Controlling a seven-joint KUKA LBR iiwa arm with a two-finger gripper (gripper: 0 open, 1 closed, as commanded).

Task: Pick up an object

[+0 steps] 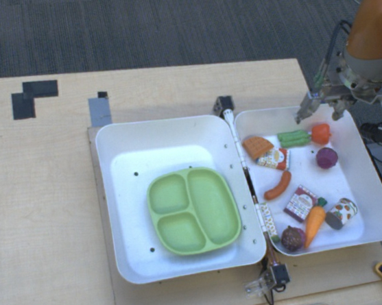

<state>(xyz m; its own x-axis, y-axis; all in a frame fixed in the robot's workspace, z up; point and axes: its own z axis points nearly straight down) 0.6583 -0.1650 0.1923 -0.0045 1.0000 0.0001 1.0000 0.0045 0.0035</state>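
The right bin [375, 188] holds several toy foods: a green vegetable [294, 138], a red tomato [320, 133], a purple ball [326, 158], a sausage [278, 185], an orange pastry [258, 147], a red box [299, 205], a carrot [315, 221] and a dark berry [292, 238]. My gripper [323, 110] hangs over the bin's far rim, just above the tomato and the green vegetable. Its fingers [305, 111] stand spread and open, with nothing between them.
The left bin [125, 153] holds a green three-compartment plate [193, 211]. A brown-and-white toy [341, 213] lies near the right bin's front right corner. A small carton [275, 160] sits beside the pastry. Cables run along the bench's right side.
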